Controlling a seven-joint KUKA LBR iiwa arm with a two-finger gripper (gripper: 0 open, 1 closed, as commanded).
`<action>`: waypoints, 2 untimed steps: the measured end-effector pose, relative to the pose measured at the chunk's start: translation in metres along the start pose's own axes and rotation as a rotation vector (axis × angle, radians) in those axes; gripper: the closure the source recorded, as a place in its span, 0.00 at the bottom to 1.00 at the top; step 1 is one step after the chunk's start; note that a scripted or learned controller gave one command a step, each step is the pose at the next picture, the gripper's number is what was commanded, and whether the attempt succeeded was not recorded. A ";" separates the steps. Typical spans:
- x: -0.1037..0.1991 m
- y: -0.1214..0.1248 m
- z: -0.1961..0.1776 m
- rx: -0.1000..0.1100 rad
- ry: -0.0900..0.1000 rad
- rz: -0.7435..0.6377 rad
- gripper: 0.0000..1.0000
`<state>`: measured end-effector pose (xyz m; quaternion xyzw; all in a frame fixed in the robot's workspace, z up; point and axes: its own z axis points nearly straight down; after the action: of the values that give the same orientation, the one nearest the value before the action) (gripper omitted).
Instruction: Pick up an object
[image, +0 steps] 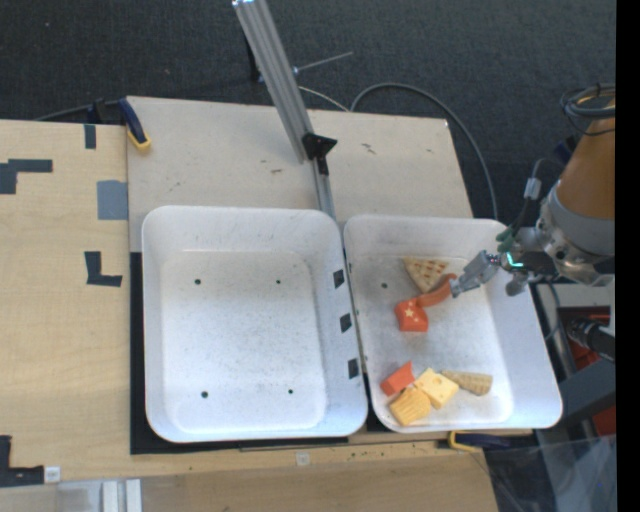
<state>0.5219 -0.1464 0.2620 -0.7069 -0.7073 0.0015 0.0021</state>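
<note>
You'll find the left bin (240, 320) bare. In the right bin (520, 340) an orange strip (434, 295) lies beside a red block (412, 316), touching the gripper (470, 281); I cannot tell its grip.

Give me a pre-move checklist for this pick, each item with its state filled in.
1. Target in sight: orange piece beside the red block in the right bin - ok.
2. Gripper over the right bin, at the orange piece's end - ok.
3. Piece seated between the fingers - cannot tell.
4. Neighbours apart from the target: red block touches or nearly touches it - not ok.
5. Waffle wedge close behind the gripper's path - cannot tell.
6. Left bin in view for a drop - ok.
</note>
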 end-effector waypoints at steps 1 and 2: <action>0.000 0.001 -0.002 -0.004 -0.001 -0.001 0.00; 0.004 0.000 0.062 0.003 0.000 0.000 0.00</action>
<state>0.5214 -0.1420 0.1998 -0.7067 -0.7075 0.0025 0.0034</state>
